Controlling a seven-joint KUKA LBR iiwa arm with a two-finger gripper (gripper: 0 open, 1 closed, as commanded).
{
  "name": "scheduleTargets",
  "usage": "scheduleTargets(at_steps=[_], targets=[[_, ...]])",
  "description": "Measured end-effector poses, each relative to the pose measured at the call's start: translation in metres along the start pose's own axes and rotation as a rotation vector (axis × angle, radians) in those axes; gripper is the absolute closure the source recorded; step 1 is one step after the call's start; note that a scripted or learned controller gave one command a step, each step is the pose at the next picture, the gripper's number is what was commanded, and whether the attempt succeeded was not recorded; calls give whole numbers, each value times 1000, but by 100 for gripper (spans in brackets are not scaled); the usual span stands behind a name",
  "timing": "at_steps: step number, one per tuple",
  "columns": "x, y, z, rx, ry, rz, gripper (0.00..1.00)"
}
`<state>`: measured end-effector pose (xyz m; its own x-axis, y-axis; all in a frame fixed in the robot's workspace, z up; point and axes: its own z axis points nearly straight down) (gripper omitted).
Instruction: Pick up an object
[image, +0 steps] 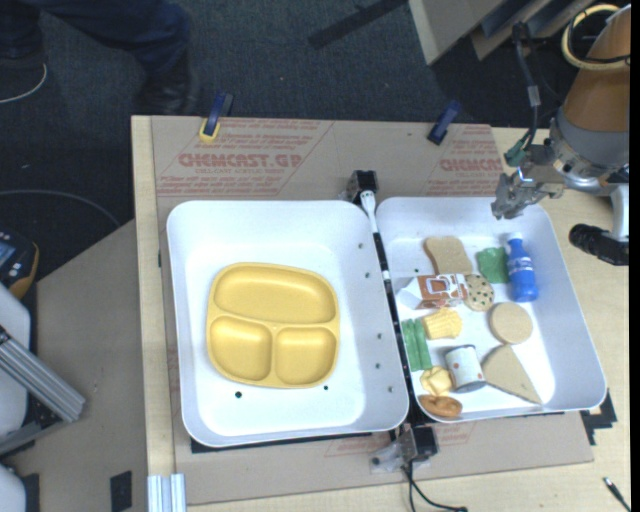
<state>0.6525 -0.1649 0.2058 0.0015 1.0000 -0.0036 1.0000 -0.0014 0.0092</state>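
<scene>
The right bin (580, 340) holds several small items: a blue bottle (520, 270), a green block (491, 264), a tan bread slice (447, 254), a round tan disc (511, 322), a tan wedge (516, 372), a small can (463, 365), a yellow piece (442, 324) and a green strip (415, 346). My gripper (508, 200) hangs over the bin's far right corner, above and apart from the blue bottle. Nothing is between its fingers as far as the view shows.
The left bin (190, 380) holds a yellow three-compartment tray (272, 322). Both bins rest on a cardboard sheet (300, 160) held by clamps (212, 118) at the back. A black hinge strip (380, 270) runs between the bins. Metal framing (40, 385) stands at the left.
</scene>
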Motion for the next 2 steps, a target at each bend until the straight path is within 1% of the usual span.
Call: scheduleTargets(at_steps=[1,2], targets=[[-1,1,-21,3,1,-1,100],[36,-32,-26,13,5,-4,100]])
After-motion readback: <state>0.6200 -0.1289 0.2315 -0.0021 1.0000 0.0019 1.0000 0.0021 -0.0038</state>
